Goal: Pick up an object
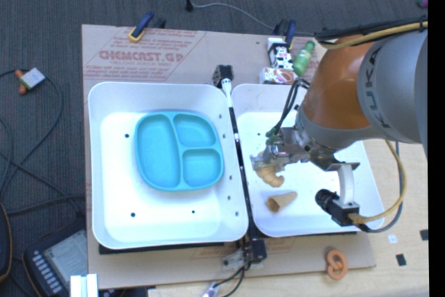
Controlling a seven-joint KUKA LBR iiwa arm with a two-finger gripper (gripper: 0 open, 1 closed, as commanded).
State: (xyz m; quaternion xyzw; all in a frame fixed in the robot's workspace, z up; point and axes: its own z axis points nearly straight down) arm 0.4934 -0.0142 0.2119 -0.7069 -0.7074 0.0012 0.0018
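End effector [268,165] of mine hangs low in the right bin [361,219], its grip state unclear to me. Just toward the bin's near edge lies a tan cone [281,201], long axis crosswise.

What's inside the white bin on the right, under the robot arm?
In the right bin lies a small tan cone-shaped piece, and another tan piece sits just under the gripper. The arm covers much of that bin, so anything beneath it is hidden.
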